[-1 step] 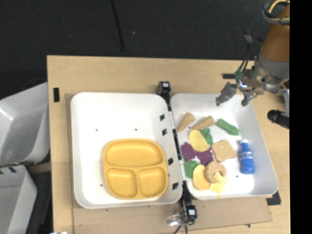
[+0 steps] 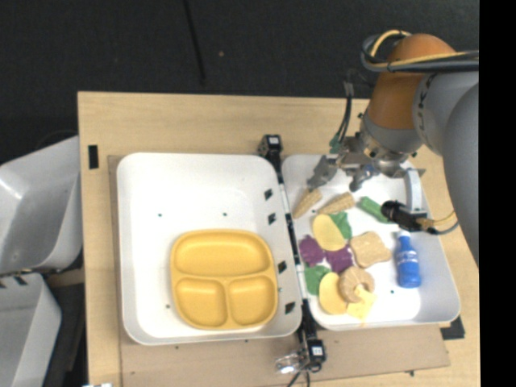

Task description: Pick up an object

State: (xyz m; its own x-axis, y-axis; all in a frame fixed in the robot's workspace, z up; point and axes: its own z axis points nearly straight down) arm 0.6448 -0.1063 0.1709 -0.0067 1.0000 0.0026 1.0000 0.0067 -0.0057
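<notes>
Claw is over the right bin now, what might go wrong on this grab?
1. The toy food lies packed and overlapping, so the claw might nudge neighbours or lift two pieces.
2. The claw hangs near the bin's far wall, so descending may clip the rim.
3. The blue bottle looks round and may roll.

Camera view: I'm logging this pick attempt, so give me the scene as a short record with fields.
arm: reaches in from the right, over the right bin's far end
end effector: above the right bin, holding nothing visible
right bin contents: blue bottle, toast slice, purple pieces, yellow and green pieces
left bin: yellow divided tray
</notes>
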